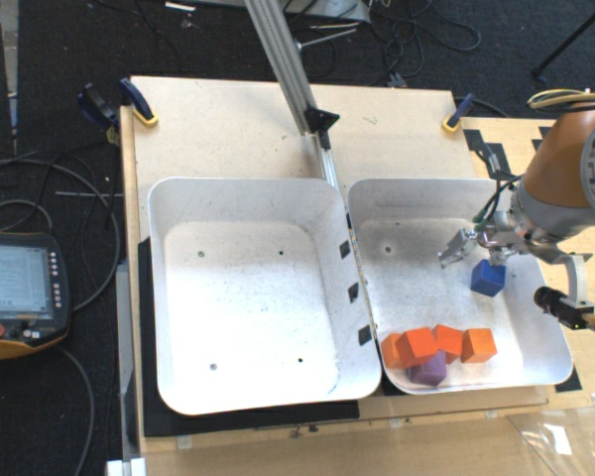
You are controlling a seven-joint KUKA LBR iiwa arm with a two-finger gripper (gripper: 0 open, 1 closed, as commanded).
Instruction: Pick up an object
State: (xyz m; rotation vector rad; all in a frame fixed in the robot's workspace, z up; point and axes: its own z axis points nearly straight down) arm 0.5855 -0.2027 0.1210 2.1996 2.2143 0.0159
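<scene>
Claw beside one blue cube (perhaps touching)

My arm is grey with a fat orange band, green wires at the wrist, silvery metal end effector.

robotics lab | teach pendant | floor cables | clamped bench

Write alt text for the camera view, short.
The gripper hangs over the right bin, beside a blue block. Three orange blocks and a purple block cluster at that bin's near edge.
</scene>
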